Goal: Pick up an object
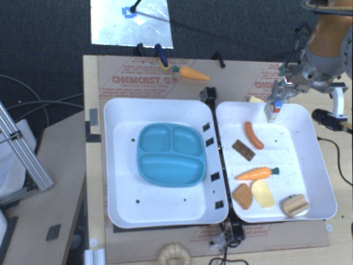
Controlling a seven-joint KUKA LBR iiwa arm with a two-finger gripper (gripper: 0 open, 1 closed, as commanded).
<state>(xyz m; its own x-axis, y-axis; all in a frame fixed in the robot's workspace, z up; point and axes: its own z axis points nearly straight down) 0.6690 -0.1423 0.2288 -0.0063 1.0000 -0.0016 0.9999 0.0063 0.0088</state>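
Sausage (254, 134), chocolate (242, 149), carrot (254, 173) in right bin (314, 148); blue plate (171, 154) in left bin (118, 148); gripper (272, 110) state unclear.

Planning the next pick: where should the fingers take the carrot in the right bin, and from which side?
Probably grip the carrot across its thick orange middle, coming straight down from above. It lies flat and nearly level across the bin, green tip toward the right, with free floor on both long sides for the fingers.

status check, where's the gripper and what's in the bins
Gripper over right bin's back rim, nothing seen in it. Sausage, chocolate, carrot lie below it. Blue plate in left bin.
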